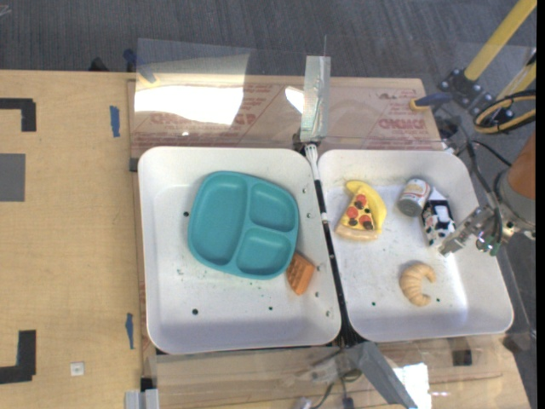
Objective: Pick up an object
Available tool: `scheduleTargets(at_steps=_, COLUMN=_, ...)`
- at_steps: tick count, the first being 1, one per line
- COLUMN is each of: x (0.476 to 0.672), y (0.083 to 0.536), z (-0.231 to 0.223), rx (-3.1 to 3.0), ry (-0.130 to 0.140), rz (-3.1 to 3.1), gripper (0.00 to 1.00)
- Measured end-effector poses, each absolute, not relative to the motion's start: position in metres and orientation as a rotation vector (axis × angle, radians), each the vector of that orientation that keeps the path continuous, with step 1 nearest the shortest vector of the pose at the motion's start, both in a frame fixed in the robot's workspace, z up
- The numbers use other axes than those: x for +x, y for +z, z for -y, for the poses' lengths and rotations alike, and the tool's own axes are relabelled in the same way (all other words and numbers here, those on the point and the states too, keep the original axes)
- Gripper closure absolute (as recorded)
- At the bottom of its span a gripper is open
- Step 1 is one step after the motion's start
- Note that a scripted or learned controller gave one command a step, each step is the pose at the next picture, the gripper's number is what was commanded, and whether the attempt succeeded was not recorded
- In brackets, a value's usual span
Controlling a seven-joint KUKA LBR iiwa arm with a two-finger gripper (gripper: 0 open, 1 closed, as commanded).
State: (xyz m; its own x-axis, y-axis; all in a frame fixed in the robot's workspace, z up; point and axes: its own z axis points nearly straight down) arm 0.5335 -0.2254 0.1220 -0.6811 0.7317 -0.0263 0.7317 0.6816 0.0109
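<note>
My gripper hangs over the right white bin, beside the small black-and-white toy; whether it's clenched, I cannot tell. Nothing visibly grasped; the tan croissant sits nearby.

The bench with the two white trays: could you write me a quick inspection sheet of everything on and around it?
Surface: left bin and right bin, side by side.
Job's things: teal plate and orange piece in left bin; pizza slice, can, black-and-white item, croissant in right bin.
Clutter: nothing seen.
Grippers: pincer over right bin's right side.
Cables: black and yellow, upper right.
Surroundings: clear panels behind.
</note>
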Motion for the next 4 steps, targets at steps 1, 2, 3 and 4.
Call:
scheduleTargets(at_steps=1, x=0.483, y=0.089, z=0.223, rx=1.389, ry=0.003, rz=-2.807, gripper=1.0)
scheduleTargets(at_steps=2, x=0.485, y=0.1, z=0.223, rx=1.384, ry=0.004, rz=-2.802, gripper=1.0)
scheduleTargets(at_steps=3, x=0.487, y=0.11, z=0.223, rx=1.381, ry=0.005, rz=-2.799, gripper=1.0)
scheduleTargets(at_steps=4, x=0.488, y=0.088, z=0.223, rx=2.137, ry=0.004, rz=-2.298, gripper=1.0)
